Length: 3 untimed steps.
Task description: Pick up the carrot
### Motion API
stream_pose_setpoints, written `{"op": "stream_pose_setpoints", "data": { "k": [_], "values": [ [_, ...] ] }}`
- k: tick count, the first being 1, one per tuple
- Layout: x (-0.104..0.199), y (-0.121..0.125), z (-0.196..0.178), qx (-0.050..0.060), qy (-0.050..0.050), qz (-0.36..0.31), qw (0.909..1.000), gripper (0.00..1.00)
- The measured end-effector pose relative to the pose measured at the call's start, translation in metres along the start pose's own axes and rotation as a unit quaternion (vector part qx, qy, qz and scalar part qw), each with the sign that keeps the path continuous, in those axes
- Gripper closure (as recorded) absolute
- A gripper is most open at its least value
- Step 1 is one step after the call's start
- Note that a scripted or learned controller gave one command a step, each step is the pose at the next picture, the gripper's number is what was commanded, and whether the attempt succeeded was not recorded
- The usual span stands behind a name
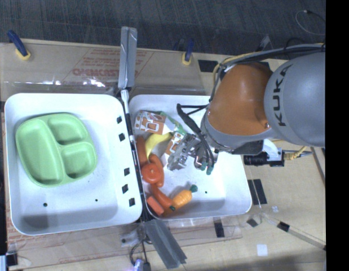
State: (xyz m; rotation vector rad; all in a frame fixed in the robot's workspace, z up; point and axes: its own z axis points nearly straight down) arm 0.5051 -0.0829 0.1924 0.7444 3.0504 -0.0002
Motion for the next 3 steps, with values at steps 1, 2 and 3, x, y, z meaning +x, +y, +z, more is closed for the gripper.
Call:
{"op": "stream_pose_setpoints", "data": {
  "k": [1, 2, 3],
  "values": [
    [0.004, -0.055, 0.078, 0.000, 0.002, -0.245, 0.9695, 0.00],
    [-0.004, -0.062, 0.101, -0.001, 0.002, -0.401, 0.9162, 0.00],
    [-0.005, -0.061, 0.091, -0.001, 0.001, -0.402, 0.9156, 1.00]
  ]
}}
